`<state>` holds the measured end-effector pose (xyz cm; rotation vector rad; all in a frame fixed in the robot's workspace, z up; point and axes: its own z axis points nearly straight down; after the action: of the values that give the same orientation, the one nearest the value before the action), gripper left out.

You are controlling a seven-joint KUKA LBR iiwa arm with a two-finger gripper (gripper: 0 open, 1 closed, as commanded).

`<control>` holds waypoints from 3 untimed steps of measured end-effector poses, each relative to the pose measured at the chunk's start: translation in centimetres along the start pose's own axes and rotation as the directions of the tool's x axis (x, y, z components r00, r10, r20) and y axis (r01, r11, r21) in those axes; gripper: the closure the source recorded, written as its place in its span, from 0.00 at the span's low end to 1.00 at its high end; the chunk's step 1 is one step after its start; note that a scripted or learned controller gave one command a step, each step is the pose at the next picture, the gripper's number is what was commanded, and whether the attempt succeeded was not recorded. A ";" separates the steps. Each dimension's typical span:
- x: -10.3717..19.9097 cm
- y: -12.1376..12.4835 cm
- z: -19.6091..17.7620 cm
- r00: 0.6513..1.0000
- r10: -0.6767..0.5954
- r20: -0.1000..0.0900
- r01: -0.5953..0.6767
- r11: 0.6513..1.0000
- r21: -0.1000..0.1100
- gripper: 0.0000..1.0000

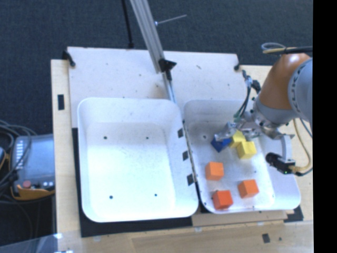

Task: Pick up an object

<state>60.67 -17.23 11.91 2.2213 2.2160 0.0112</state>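
Centrally in the right bin (202, 115), the gripper (238, 132) sits among a blue block (220, 143) and yellow blocks (245, 147); grip state unclear.

From my screen the light looks even and bright overhead; the left bin (131, 157) glares nearly blown white, shadows stay soft, and the whole feed is slightly grainy and soft.

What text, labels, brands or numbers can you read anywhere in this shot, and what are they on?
None can be read.
The grey box with small buttons at the bench's left edge: any markings are too blurred to read.
The three orange blocks, yellow blocks and blue block in the right white bin show plain faces.
The left white bin shows only dark specks.
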 end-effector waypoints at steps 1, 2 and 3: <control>-0.4 0.3 -1.6 1.000 0.005 0.006 -0.005 1.000 -0.012 1.00; 0.0 0.6 -8.0 1.000 -0.005 0.005 0.005 1.000 0.000 1.00; 0.2 0.0 -13.9 1.000 -0.008 0.005 0.008 1.000 0.002 1.00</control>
<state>60.56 -17.04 25.83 2.2108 2.2236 0.0036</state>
